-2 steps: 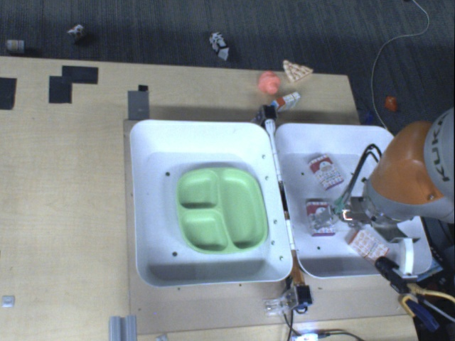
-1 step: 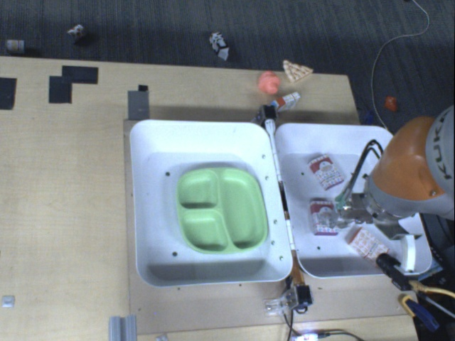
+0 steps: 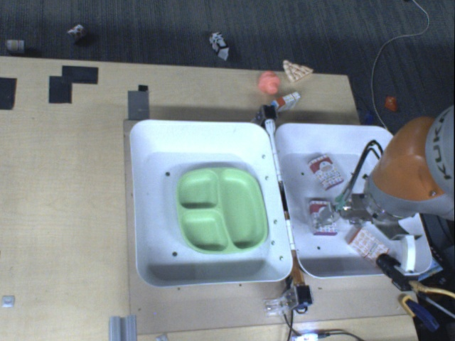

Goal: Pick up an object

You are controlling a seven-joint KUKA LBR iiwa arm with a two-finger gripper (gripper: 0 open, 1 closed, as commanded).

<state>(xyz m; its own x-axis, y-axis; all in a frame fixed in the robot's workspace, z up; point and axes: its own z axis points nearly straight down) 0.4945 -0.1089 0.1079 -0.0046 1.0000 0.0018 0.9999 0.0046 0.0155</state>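
Packets [image 3: 326,171] lie in the right bin [image 3: 298,148] on a tan bench [image 3: 64,190]; claw [image 3: 340,208] grip unclear.

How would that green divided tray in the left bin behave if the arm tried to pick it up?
The green tray looks like moulded plastic, so probably stiff and light. It lies flat and wide in the left bin, so it should not roll or tip. Its smooth rounded rim may slip from a two-finger end effector.
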